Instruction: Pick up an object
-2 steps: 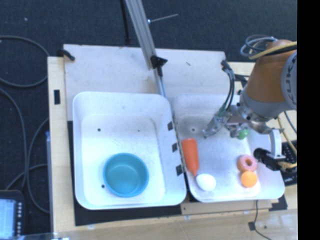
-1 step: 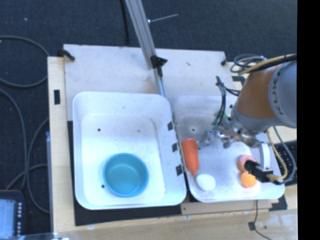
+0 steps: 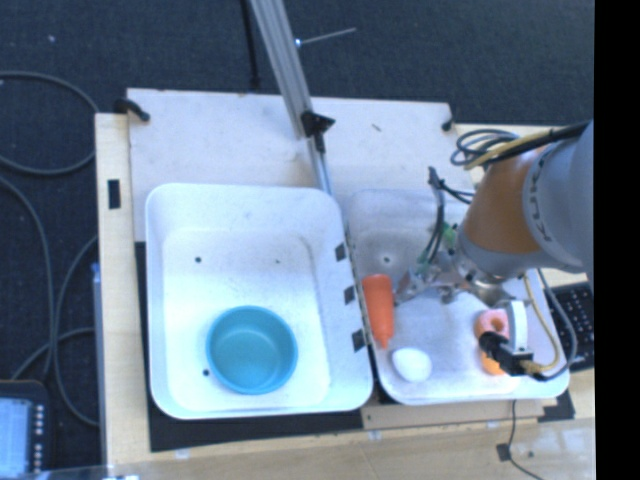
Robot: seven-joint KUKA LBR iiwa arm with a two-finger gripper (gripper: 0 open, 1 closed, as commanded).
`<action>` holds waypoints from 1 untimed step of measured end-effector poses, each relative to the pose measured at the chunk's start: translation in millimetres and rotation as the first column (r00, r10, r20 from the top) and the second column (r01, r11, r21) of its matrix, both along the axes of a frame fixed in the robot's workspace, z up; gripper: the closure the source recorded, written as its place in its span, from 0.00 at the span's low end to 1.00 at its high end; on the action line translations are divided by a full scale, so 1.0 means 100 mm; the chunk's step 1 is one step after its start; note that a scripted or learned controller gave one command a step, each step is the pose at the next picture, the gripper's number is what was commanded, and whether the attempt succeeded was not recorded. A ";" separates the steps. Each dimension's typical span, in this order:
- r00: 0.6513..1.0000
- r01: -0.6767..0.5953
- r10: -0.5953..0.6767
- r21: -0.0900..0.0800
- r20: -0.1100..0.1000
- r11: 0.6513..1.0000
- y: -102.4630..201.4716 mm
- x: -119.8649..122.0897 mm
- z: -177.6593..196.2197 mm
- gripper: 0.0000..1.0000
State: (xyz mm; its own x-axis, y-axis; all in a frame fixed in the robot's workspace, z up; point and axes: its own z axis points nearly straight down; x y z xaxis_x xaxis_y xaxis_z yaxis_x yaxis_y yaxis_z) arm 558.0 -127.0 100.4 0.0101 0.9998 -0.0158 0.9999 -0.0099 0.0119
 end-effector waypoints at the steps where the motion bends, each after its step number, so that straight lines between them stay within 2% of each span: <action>1: 1.000 0.005 -0.005 0.010 -0.002 1.000 0.03 0.01 0.14 1.00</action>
